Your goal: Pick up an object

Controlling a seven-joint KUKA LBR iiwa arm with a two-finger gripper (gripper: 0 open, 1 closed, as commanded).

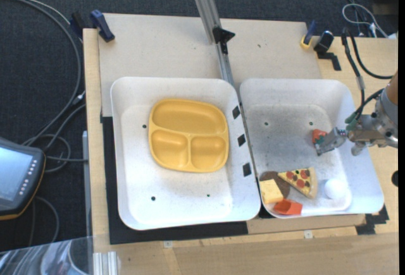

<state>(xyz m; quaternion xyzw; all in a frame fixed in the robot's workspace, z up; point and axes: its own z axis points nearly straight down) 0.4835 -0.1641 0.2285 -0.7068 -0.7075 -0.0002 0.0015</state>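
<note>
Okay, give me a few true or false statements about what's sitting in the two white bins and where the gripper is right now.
1. The yellow divided plate lies in the left bin. True.
2. The toy pizza slice lies in the left bin. False: it lies in the right bin, near its front edge.
3. The gripper is over the right bin, beside a small red object. True.
4. A white ball rests on the yellow plate. False: it sits in the right bin's front right corner.
</note>
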